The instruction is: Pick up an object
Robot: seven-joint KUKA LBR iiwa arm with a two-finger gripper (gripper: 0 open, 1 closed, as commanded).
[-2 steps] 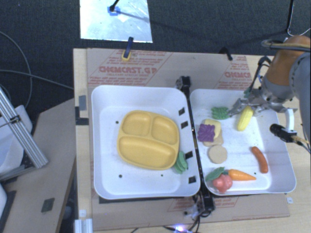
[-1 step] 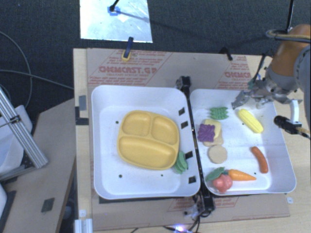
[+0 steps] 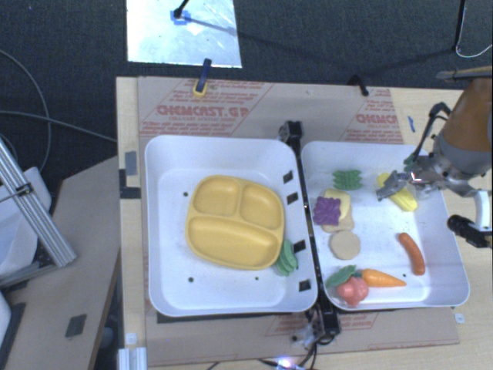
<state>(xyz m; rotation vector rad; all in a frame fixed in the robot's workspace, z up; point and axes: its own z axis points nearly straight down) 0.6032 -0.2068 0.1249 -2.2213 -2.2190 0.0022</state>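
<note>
Camera view puts the risks in order from the far left of the gripper inward: well off to its left, in the left bin, sits a yellow divided plate with a green leafy toy at its lower right edge, neither likely to be disturbed. Nearer, in the right bin, lie a purple grape bunch on a tan slice, a round tan disc below it, a green ridged piece above, and below the tool a carrot beside a red-pink fruit, with an orange-red sausage down to its right. The yellow toy, probably a corn cob or banana, lies touching or just under the fingertips, near the bin's upper right. Whether the jaws are parted or clenched, I cannot tell; the dark tips blur against the toy. As I judge it, the danger is a glancing contact: the tips seem to meet the toy's upper left end rather than its middle, so closing could squirt it sideways toward the bin wall. The toy looks small, smooth, glossy plastic, partly hidden by the tool.
</note>
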